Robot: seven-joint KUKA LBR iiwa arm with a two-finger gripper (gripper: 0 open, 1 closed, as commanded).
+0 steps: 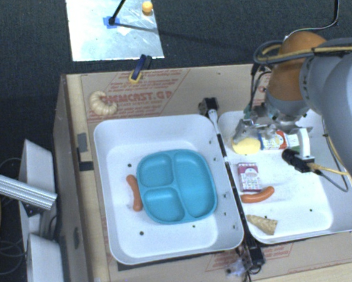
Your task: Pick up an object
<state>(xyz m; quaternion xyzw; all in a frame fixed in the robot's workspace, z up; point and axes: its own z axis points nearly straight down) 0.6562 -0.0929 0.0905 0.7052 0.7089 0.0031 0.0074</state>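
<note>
With our end effector (249, 130) low over the yellow object (246, 144) near the right bin's (344, 214) far-left corner, its opening unreadable, we should centre before closing.

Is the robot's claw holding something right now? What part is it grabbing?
I cannot tell. The gripper sits low over the yellow object in the right bin, but a hold isn't visible.

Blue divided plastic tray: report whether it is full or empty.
Empty. The blue divided plastic tray shows bare compartments; the orange sausage lies outside it.
</note>
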